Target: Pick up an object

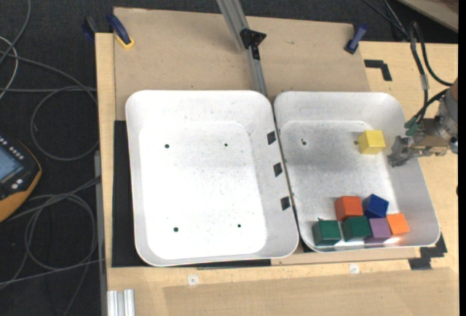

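The gripper (402, 153) sits at the right bin's (320, 109) far edge; can't tell what state it's in, and nothing looks held. The yellow cube (371, 141) is just beside it toward the bin's middle, so I'd say it's the approach step. Next up: shift over the cube and drop straight down.

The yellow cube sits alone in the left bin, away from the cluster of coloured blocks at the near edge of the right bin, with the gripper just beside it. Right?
Not quite: the yellow cube sits alone in the right bin, not the left. The camera view shows it apart from the cluster of coloured blocks at that bin's near edge, with the gripper just beside it.
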`<move>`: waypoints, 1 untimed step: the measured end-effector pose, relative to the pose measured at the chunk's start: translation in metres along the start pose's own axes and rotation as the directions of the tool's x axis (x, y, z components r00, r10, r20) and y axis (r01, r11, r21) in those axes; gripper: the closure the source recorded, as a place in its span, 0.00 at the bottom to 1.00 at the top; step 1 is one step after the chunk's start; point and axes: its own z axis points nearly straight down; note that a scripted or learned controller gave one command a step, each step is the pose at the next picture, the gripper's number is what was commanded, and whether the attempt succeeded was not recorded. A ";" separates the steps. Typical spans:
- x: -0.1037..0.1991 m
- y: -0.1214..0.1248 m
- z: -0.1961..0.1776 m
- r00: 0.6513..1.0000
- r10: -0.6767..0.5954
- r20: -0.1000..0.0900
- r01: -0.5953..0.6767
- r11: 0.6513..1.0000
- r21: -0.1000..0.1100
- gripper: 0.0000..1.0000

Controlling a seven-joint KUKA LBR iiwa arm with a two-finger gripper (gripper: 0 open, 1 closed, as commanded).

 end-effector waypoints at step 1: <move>0.058 0.000 -0.013 1.000 -0.005 -0.005 0.005 1.000 0.005 1.00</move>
